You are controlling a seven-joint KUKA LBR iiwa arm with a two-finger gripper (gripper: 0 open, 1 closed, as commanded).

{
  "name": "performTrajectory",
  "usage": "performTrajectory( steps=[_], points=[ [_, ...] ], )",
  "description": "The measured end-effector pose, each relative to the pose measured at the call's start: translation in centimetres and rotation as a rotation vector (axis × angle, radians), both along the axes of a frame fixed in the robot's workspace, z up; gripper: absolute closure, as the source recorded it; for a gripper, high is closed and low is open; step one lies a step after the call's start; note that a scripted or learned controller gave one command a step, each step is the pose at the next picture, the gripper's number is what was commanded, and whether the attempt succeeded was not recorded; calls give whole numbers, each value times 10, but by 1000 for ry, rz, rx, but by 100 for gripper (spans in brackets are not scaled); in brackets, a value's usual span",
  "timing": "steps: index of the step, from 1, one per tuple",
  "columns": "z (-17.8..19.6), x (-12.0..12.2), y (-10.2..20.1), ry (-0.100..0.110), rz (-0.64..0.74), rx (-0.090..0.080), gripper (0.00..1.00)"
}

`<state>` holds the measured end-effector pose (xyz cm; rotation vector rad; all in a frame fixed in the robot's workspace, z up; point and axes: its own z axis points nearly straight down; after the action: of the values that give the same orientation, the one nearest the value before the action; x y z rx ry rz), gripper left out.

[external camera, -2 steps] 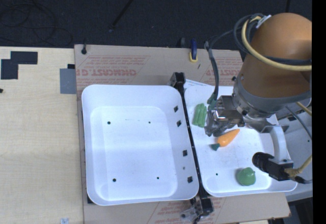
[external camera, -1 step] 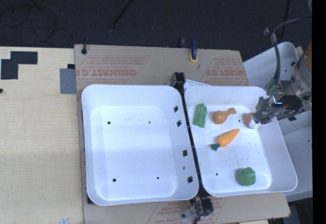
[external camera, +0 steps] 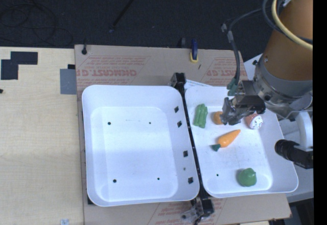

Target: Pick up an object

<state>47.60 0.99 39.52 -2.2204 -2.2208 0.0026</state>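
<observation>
Reaching in from the right, my arm [external camera: 288, 35] hangs over the right bin [external camera: 283, 178], the largest thing here apart from the bench itself, and beside it lies the left bin [external camera: 92, 116], white and shallow like its twin. My pincer [external camera: 236, 111] sits low over the far half of the right bin, and whether it is open or closed I cannot tell, since its dark body hides the tips from above. Of the pieces in this bin, the carrot [external camera: 228, 138] looks the likeliest to take: it lies just nearward of my pincer and a touch to the left, flat on the bin floor, its long axis slanting from the near left, where a small dark green stub marks the stem end, up toward the far right. It is bright orange and smooth and tapered. I judge a short drop nearward would bring me over its thicker middle, with my closing line set across that slant. A green pod-like piece [external camera: 200, 115] lies to my left, a round green thing [external camera: 247, 177] sits well apart toward the near edge, a small orange lump [external camera: 218, 117] touches or nearly touches my left side, and a red and white bit [external camera: 255, 121] peeks out on my right.
</observation>
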Motion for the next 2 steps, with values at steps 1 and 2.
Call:
performTrajectory(
  steps=[1,2],
  points=[
    [76,0,64,1,-1,-1,100],
    [143,10,93,0,1,0,100]
  ],
)
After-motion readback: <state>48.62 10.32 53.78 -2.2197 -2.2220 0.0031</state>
